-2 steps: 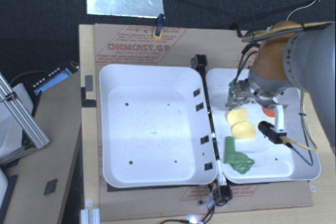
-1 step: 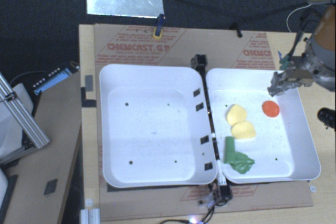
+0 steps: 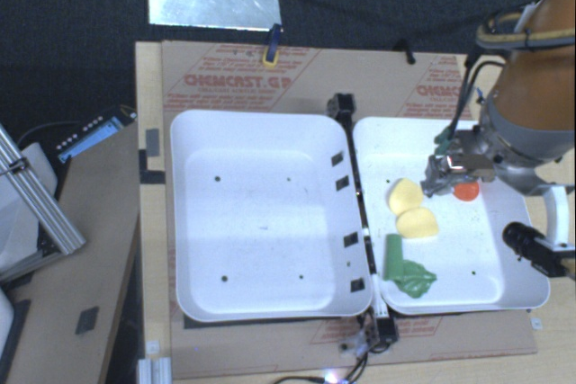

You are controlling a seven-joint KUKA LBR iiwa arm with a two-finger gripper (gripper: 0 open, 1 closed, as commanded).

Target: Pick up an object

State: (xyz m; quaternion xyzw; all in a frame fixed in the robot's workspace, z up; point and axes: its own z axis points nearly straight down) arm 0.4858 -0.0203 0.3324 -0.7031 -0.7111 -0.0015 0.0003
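1. We see the end effector (image 3: pixel 443 178) low over the right bin (image 3: pixel 517 288), between a yellow piece (image 3: pixel 404 194) and a small orange object (image 3: pixel 466 191)
2. We cannot tell whether it is released or clenched
3. A second yellow piece (image 3: pixel 418 224) touches the first; a green object (image 3: pixel 405 267) lies nearer the front rim
4. The left bin (image 3: pixel 261 216) adjoins on the worktop (image 3: pixel 252 76)
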